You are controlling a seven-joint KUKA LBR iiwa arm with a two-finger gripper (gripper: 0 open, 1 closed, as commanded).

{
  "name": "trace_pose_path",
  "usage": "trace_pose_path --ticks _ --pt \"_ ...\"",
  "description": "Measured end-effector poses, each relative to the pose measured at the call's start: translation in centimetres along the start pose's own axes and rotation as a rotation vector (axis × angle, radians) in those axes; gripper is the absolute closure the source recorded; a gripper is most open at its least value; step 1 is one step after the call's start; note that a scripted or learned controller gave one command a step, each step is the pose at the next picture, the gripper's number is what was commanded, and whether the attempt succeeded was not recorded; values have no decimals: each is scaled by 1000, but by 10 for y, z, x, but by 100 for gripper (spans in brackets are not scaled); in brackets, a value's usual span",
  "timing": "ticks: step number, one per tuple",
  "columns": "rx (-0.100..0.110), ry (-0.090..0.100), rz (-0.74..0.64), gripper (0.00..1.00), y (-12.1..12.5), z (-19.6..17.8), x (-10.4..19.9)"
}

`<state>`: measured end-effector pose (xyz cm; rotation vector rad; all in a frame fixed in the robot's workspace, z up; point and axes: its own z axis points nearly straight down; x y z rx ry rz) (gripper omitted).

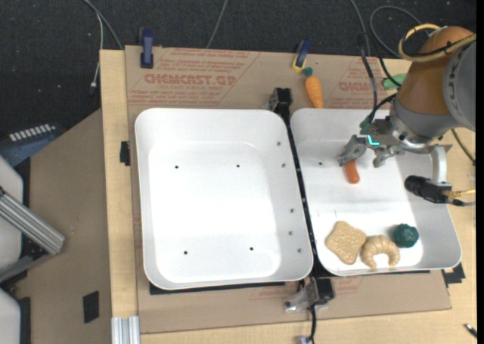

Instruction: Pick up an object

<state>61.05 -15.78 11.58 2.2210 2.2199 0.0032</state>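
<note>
Hovering over the right-hand shallow white plastic bin (435,244) near its far edge: grey two-finger gripper (368,150), fingers spread moderately apart, splayed down and outward, nothing between them. Lying just below and slightly left of the fingertips: small orange sausage-shaped toy (352,173), long axis running roughly far-to-near across the bin floor, seemingly just off the left finger's tip, contact uncertain. Resting along the bin's near edge, well apart: tan cracker-shaped toy (345,241), pale croissant toy (381,250), dark green round toy (404,235). Sitting on the counter beyond the bins: orange carrot toy (313,90). Likely needing a short shift nearward and a descent to straddle the sausage across its narrow width.
</note>
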Motion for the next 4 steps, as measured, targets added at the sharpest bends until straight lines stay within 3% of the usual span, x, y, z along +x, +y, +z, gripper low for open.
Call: trace_pose_path --ticks 1,2,3,4 --pt "-1 0 0 100 0 -11 0" --pt "-1 0 0 0 0 -10 0" --pt "6 1 -2 0 7 33 20" --pt "-4 -4 3 0 37 -41 -55"
